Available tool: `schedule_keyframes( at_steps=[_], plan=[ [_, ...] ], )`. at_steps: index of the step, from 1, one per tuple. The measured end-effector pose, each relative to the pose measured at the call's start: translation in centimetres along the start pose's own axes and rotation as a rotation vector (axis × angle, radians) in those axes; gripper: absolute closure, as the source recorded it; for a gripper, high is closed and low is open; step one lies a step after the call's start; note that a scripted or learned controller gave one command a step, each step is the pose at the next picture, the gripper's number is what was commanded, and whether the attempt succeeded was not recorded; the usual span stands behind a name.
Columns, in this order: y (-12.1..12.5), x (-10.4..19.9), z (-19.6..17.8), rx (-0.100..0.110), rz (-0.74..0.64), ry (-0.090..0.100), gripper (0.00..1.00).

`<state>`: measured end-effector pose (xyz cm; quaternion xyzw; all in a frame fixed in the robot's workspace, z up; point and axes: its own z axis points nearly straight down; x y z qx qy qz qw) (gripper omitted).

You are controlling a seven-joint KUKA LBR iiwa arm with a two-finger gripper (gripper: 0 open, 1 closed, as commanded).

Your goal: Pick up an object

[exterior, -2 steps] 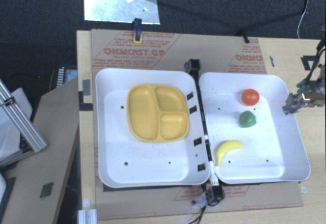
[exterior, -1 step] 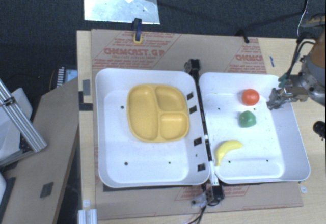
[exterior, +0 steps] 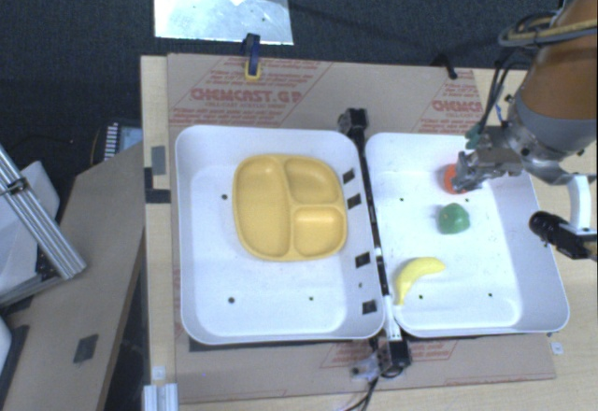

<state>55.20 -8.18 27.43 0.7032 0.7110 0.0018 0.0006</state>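
On the left of the surface (exterior: 112, 213) sat a shallow white plastic bin (exterior: 201, 166), and in its middle lay a pale yellow moulded tray with three compartments (exterior: 288, 206), flat and square to the bin walls. It filled much of that bin's floor and looked too broad and flat for a two-finger grasp, so it was probably not the target.

A dark hinge-like strip (exterior: 366, 222) ran between that bin and the second shallow white bin (exterior: 537, 306) on the right. Low in the right bin, close to the divider, lay a small curved yellow toy banana (exterior: 418, 275). Further up and well apart from it rested a small rounded green lump (exterior: 454, 219), dull and soft-looking. Near the bin's upper middle a small orange-red rounded object (exterior: 449, 178) peeked out, mostly covered by the arm's tooling.

The gripper (exterior: 469, 171) hung low over that orange-red object, just beside or touching it, which suggested this was the piece chosen for pickup, being the nearest to the arm's reach from the right. Whether the gripper was spread or pinched could not be told. Only the object's left edge showed: bright, smooth and curved.
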Motion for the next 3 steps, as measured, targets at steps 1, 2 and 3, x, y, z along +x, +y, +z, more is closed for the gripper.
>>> schedule_keyframes(
  at_steps=[1, 2, 3],
  plan=[
    [1.7, 5.6, 0.1, 0.0, 0.001, 0.0, 1.0],
    [3.5, 10.4, 0.4, 0.001, 0.001, 0.0, 1.0],
    [4.8, 15.2, 3.2, 0.004, 0.001, 0.0, 1.0]
  ],
)
